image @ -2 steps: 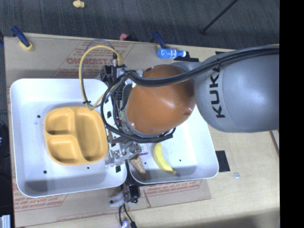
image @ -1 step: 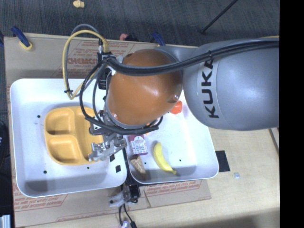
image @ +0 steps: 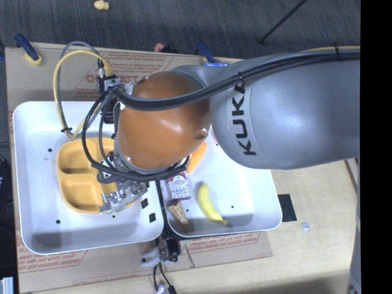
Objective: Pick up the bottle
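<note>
My arm (image: 288, 112) comes in from the right, big grey body with the orange band (image: 160, 127) sitting over the seam between the two white bins. My gripper (image: 122, 196) hangs low over the left bin (image: 30, 182), near its right wall and toward the front edge, just at the front right corner of a yellow divided tray (image: 76, 179). It's a tangle of metal and black cables from this angle, so open or closed, cannot tell, and I can't see anything held in it. The tray lies flat in the middle of the left bin, two compartments visible, its right part hidden under my wrist. A yellow hose (image: 64, 81) loops up over the back left part of that bin. In the right bin (image: 263, 210), a banana (image: 210, 204) lies near the front edge, tilted. Just left of it, against the left wall, a small red and white carton (image: 178, 187), with a brownish lumpy thing (image: 178, 213) right in front of it at the front left corner. An orange piece, maybe a carrot (image: 196, 158), pokes out from under my band behind the carton. Bottle: can't pick one out, much of both bins is covered by my arm.
</note>
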Available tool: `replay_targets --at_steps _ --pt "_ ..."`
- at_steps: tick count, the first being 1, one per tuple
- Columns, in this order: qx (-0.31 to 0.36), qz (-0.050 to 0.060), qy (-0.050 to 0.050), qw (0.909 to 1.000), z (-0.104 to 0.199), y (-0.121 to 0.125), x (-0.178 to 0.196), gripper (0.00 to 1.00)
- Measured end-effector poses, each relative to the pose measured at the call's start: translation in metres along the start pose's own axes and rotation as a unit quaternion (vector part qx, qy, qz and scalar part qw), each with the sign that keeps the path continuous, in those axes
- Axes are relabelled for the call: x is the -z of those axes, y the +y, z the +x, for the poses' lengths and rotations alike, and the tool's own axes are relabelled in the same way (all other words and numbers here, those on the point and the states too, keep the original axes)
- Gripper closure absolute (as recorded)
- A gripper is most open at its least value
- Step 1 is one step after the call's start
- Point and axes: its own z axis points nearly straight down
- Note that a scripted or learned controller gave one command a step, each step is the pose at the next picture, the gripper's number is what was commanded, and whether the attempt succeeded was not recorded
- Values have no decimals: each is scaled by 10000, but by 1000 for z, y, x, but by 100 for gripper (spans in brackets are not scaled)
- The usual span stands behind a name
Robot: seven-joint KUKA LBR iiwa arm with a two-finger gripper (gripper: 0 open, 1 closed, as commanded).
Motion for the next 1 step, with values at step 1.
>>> replay_targets --at_steps 1 --pt "-615 17 0 9981 98 19 27 100"
